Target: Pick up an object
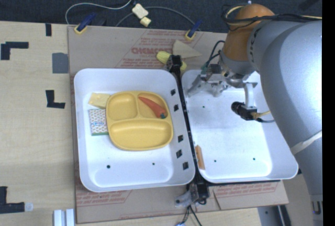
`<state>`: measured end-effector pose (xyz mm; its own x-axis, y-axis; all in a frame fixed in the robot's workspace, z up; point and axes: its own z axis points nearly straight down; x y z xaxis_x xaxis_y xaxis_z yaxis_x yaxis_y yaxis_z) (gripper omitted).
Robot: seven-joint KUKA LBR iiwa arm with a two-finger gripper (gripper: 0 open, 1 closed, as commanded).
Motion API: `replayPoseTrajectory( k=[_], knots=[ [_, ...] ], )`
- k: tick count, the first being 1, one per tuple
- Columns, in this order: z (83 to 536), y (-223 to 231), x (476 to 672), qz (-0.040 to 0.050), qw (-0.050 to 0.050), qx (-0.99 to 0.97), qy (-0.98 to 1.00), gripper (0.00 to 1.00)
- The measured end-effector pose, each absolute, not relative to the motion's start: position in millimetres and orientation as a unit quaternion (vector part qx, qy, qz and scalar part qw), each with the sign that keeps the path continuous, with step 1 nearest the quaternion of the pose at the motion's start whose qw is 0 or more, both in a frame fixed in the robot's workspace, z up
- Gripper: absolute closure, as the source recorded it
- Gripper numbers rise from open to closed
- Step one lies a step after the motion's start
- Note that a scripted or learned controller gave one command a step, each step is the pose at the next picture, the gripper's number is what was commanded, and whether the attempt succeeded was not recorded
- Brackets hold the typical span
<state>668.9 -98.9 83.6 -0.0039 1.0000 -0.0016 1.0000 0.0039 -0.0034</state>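
The grey arm reaches in from the right, wrist bent downward.
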Motion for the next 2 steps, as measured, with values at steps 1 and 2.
replayPoseTrajectory(
  k=[1,2],
  knots=[
    [191.7,-22.0,616.0,-0.002,-0.002,-0.706,-0.708,0.0],
    [184.0,-36.3,589.5,0.0016,0.001,-0.707,-0.707,0.0]
  ],
)
